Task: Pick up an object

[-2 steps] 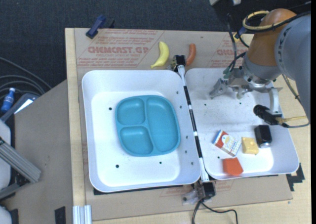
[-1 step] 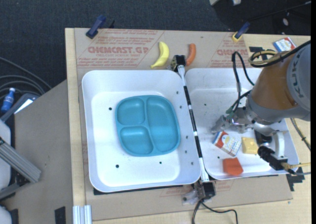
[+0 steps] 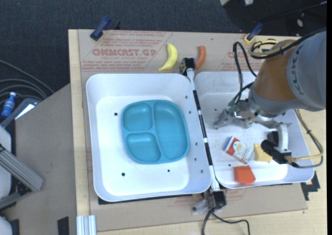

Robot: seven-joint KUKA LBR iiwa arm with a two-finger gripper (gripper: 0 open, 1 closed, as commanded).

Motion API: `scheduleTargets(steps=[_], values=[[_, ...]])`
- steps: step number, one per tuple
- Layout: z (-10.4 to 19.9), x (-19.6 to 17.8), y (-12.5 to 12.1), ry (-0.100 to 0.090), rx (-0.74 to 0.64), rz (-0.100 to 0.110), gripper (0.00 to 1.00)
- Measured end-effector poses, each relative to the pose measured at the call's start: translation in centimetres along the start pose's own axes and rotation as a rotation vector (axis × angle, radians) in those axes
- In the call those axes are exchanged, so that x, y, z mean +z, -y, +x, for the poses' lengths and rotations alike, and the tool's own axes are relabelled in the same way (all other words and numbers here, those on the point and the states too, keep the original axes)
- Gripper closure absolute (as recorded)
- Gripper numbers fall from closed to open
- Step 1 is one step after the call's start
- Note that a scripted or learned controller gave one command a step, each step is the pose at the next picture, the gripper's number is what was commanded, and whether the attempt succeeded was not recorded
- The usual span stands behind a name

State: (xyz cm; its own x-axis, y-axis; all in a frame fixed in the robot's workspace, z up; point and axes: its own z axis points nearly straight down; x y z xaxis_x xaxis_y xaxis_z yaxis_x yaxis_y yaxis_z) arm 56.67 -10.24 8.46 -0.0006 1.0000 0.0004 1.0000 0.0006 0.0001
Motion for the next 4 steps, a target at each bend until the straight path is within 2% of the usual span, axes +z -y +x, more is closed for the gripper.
scheduleTargets(steps=[1,2,3,4], values=[[0.0,-1.0,0.0,0.0,0.002,-0.002,1.0],[0.0,-1.0,0.0,0.0,0.002,-0.001,0.0],[-0.3,0.0,-7.4,0.001,0.0,0.0,0.0],[0.3,0.0,-10.0,0.001,-0.001,-0.002,0.0]])
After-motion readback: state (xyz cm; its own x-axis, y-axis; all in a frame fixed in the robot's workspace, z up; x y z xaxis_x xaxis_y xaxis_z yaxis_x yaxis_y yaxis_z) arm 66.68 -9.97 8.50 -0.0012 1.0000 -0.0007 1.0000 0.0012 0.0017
